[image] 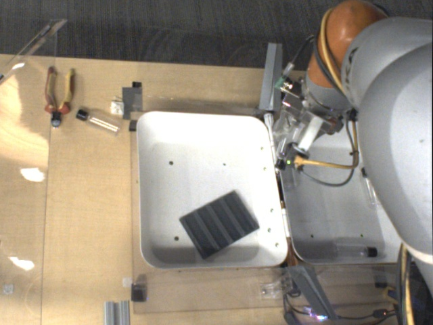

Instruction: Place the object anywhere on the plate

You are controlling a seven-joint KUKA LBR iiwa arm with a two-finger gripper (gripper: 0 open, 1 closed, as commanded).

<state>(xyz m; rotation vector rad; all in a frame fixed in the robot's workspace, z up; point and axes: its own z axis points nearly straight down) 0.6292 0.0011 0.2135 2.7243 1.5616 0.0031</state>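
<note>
A dark grey ribbed rectangular plate (219, 224) lies tilted in the lower middle of the left white bin (162, 147). In the right white bin (338, 208), a thin clear tube with a dark tip (352, 251) rests along the front wall. My gripper (289, 149) hangs at the right bin's upper left corner, close to the wall between the two bins, well up and to the right of the plate. The wrist and cables hide what is under it. I see nothing clearly held.
The large grey arm (392, 114) covers the right bin's right half. On the bench to the left lie red-handled pliers (58, 93) and a small vial (98, 120). A grey bracket (133, 98) stands at the left bin's back corner.
</note>
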